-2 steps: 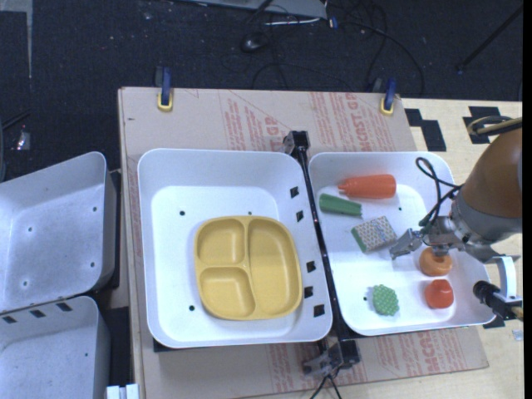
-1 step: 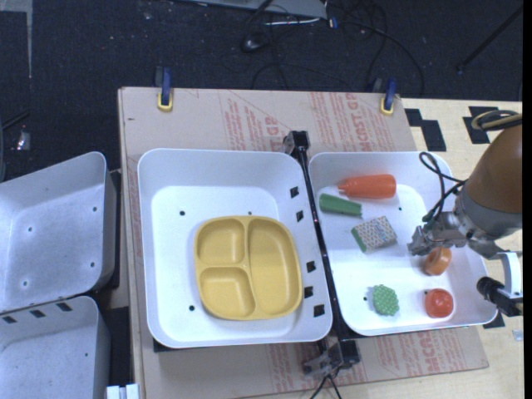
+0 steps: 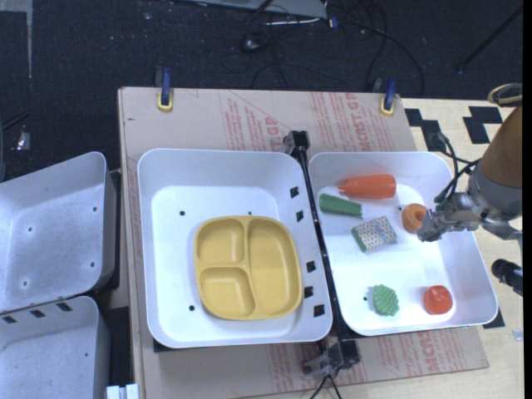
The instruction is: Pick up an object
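Observation:
The right bin (image 3: 465, 306) holds an orange carrot (image 3: 367, 186), a green block (image 3: 341, 205), a grey-green checkered pad (image 3: 374, 233), an orange ring-shaped piece (image 3: 413, 217), a green bumpy piece (image 3: 384, 299) and a red tomato-like piece (image 3: 438, 299). My gripper (image 3: 434, 226) reaches in from the right and hangs just right of the orange ring, over the bin's right side. The frame does not show how its fingers stand, and I see nothing held in them.
The left bin (image 3: 166, 223) carries a yellow divided plate (image 3: 248, 266). A black divider (image 3: 314, 239) runs between the two bins. Grey trays (image 3: 50, 223) lie off the bench at the left. Blue-yellow clamps (image 3: 165, 90) hold the board's far edge.

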{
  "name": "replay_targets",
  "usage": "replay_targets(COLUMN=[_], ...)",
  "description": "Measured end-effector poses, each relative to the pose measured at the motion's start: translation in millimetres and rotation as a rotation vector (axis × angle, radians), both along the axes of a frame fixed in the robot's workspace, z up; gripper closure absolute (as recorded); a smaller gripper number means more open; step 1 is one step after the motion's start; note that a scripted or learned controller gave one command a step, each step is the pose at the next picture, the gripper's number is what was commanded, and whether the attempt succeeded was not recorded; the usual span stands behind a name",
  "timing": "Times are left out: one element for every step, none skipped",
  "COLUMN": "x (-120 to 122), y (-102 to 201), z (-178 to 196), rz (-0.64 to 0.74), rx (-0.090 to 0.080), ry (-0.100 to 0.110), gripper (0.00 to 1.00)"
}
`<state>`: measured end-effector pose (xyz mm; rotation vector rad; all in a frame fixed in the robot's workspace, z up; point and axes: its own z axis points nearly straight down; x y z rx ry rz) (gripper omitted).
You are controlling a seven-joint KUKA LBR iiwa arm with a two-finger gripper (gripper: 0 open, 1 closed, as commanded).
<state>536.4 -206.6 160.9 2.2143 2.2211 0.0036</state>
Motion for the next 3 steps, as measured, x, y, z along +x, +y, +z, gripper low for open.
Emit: replay_targets(x=[-4,-3,16], y=[-3,-3,58], z=[62,93,86], rz=[0.0,0.0,0.005], rx=[-0.001,0.0,0.004], ry=[-0.002,0.0,0.005], gripper=[1.0,1.0,1.0])
